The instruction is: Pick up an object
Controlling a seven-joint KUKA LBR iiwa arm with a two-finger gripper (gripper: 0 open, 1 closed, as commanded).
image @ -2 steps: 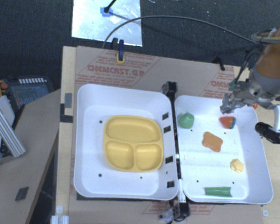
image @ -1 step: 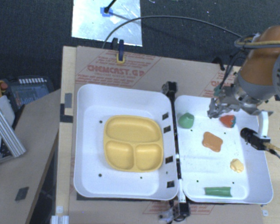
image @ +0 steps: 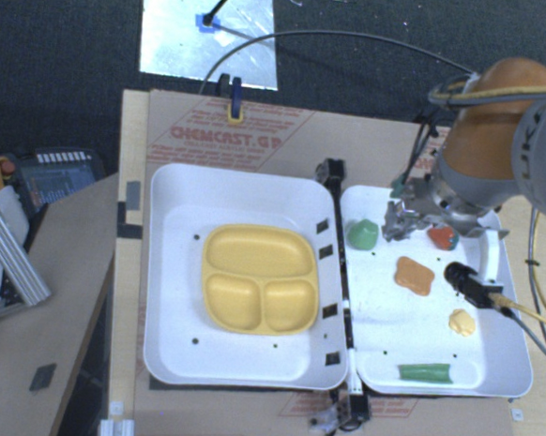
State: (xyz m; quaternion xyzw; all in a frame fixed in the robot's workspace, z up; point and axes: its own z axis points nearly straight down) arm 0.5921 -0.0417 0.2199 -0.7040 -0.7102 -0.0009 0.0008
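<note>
Tool at far edge of right bin, just beside green round piece, near red piece, open or closed can't tell; yellow tray in left bin.

**Count: two bins, one tray, five small things**

Two white bins sit side by side on the table: the left bin and the right bin. The left bin holds one yellow tray, which has three compartments. The right bin holds five small things. Two are green: one green round piece and one green bar. The others are one orange slab, one red piece and one pale yellow lump.
</note>
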